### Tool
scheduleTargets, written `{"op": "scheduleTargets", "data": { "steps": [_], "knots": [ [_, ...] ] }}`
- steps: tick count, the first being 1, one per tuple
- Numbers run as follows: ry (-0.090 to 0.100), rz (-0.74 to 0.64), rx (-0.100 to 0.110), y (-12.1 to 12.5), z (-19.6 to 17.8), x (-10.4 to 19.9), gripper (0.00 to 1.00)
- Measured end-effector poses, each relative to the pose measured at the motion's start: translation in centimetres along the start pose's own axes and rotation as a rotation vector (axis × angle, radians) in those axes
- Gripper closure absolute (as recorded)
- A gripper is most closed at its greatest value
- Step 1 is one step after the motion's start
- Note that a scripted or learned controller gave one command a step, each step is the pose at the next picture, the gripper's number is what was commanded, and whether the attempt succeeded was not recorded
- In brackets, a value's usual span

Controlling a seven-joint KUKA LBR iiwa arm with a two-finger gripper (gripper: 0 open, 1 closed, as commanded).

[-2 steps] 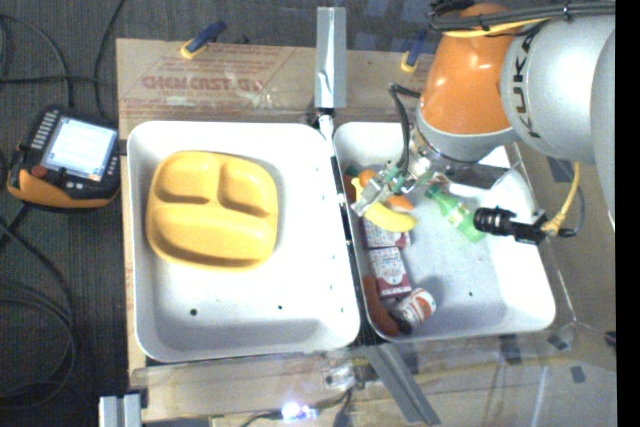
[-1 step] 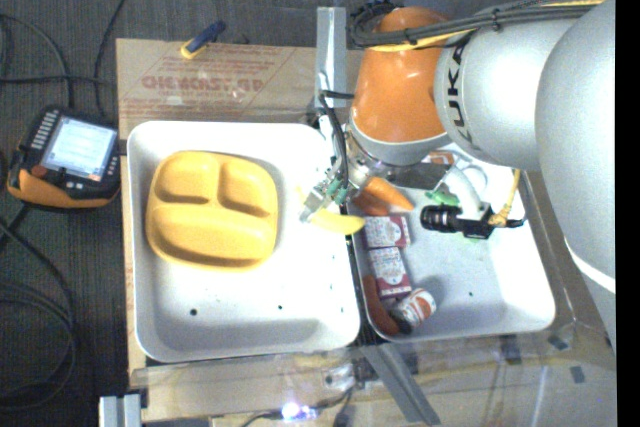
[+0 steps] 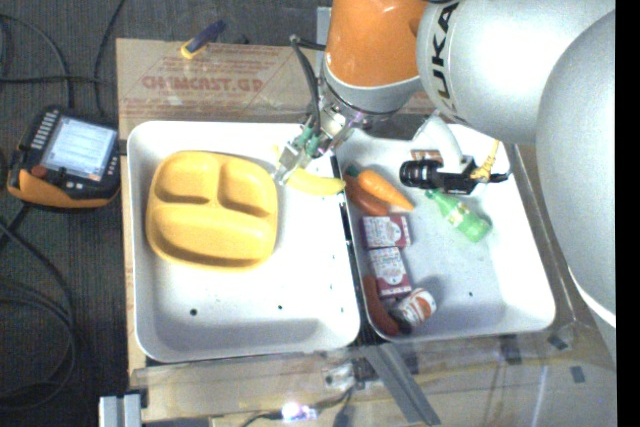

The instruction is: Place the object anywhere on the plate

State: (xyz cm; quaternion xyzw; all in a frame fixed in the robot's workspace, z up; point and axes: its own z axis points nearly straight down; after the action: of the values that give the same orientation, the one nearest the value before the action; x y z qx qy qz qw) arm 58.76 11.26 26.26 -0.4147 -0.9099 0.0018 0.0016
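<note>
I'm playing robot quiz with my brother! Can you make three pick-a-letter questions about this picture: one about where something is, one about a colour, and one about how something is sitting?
1. Where is the yellow sectioned plastic plate?
A. left white bin
B. right white bin
C. on the floor

2. What colour is the small plastic bottle in the right white bin?
A. blue
B. green
C. pink

3. How is the yellow banana-shaped toy placed?
A. flat in the plate's middle
B. below the tool, by the plate's right edge
C. in the right bin

Answers: 1 A, it sits inside the left white bin. 2 B, its body is clearly green. 3 B, it lies under the tool, right of the plate.
</note>
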Motion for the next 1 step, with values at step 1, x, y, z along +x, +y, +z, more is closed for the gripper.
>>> {"op": "scheduleTargets", "data": {
  "steps": [1],
  "knots": [
    [-0.002, -0.043, 0.003, 2.03, 2.48, -0.26, 1.0]
  ]
}}
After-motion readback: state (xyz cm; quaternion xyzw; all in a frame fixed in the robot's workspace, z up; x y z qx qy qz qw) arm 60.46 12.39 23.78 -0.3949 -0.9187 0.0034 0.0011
